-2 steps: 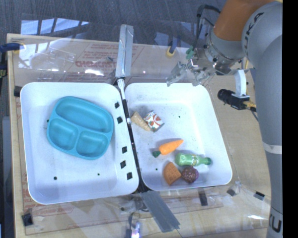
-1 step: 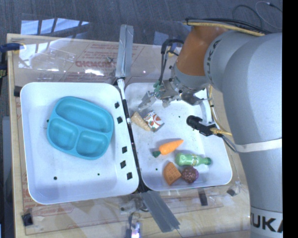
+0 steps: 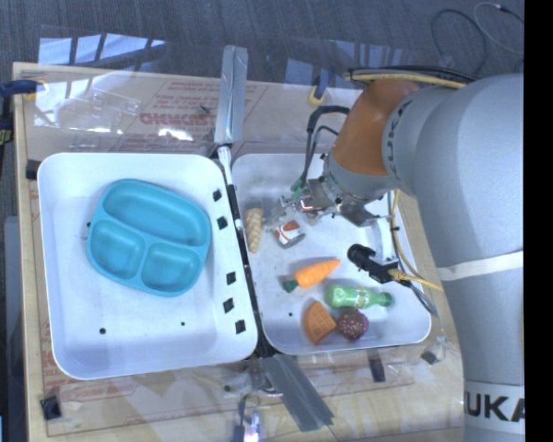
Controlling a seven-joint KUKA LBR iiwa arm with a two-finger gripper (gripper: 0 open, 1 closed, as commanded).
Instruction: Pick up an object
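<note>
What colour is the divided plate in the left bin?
Light blue; the camera view shows the divided plate clearly.

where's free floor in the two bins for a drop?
Left bin: bare strip along the near edge, below the blue plate, plus its corners. Right bin: crowded; carrot, green bottle and waffle fill the near half, gripper over the far half.

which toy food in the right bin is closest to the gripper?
The small red-and-white piece, just below the gripper. The carrot and green bottle lie farther down.
</note>
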